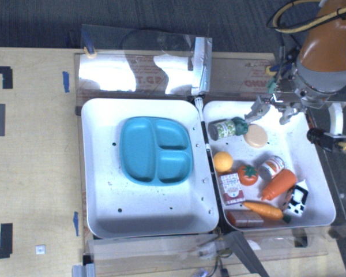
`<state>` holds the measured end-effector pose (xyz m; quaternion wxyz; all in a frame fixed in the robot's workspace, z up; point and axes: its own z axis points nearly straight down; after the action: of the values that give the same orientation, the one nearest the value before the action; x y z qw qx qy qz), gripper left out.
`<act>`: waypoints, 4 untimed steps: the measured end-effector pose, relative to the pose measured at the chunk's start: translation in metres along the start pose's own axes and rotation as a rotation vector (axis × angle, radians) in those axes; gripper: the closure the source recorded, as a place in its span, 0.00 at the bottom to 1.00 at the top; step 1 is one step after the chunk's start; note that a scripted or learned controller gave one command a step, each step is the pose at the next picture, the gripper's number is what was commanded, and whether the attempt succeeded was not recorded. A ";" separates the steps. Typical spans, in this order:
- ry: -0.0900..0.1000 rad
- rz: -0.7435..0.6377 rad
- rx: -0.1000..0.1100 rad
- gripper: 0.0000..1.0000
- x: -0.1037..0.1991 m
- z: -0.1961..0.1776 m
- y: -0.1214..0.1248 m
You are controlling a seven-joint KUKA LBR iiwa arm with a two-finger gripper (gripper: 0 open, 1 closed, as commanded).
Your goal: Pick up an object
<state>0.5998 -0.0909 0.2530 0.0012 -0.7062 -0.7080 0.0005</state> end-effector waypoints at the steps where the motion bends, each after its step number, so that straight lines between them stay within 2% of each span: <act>1: -0.001 0.116 0.005 0.00 -0.036 0.096 -0.083; 2: -0.002 0.116 -0.005 1.00 -0.036 0.084 -0.080; 3: -0.001 0.116 -0.004 0.00 -0.036 0.084 -0.081; 4: -0.001 -0.107 -0.006 0.00 -0.094 0.166 -0.082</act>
<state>0.5177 -0.1847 0.0870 -0.0011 -0.6674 -0.7447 -0.0012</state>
